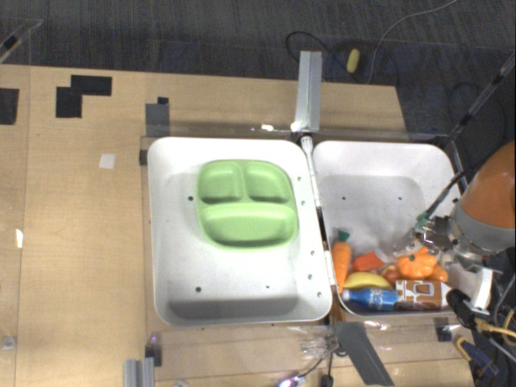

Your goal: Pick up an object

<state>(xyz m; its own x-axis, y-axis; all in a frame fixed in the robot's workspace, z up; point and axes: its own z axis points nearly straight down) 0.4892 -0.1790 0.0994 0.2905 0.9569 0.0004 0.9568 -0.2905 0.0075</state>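
Hand state unclear, hovering just above the orange pumpkin, crowded by carrot, banana and carton.

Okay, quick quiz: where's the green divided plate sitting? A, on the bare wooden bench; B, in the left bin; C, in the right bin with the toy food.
B: the green divided plate lies inside the left bin, apart from the toy food in the right bin.

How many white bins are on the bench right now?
2. The left bin holds a green divided plate; the right bin holds a pile of toy food along its near edge.
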